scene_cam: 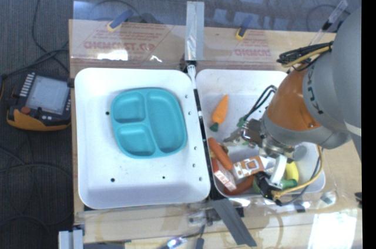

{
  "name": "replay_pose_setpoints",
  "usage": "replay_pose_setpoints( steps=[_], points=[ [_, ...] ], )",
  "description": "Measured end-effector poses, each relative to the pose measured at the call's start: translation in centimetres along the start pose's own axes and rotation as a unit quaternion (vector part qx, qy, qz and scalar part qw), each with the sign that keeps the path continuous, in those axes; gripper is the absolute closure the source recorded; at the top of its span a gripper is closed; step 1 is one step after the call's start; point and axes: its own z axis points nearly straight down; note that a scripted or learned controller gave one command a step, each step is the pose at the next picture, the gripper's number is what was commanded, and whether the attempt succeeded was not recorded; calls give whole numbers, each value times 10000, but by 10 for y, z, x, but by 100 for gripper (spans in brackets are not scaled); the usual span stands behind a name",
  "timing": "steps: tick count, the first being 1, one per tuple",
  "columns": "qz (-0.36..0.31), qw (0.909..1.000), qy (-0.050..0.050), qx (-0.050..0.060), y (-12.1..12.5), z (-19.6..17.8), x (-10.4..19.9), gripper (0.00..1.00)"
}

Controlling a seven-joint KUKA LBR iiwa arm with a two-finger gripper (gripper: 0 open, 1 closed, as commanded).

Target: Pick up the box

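The box [247, 168], small with an orange and white label, lies near the front of the right bin [205, 124]. My gripper [257, 148] hangs just above and behind it, at the end of the grey arm with the orange band [294, 104]. The wrist hides the bin floor behind the box. I see nothing lifted off the bin floor.
An orange carrot [220, 108] lies at the back left of the right bin. A reddish sausage [218, 152] and a red-brown packet [225, 179] lie left of the box, and a yellow banana [292, 171] right of it. The left bin [94, 183] holds a blue compartment plate [148, 123].
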Motion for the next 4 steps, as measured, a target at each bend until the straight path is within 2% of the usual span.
replay_pose_setpoints(
  steps=[1,4],
  points=[
    [-2431,9700,2,42,-8,1,-5,0],
    [-2435,9699,4,46,-9,1,-5,0]
  ],
)
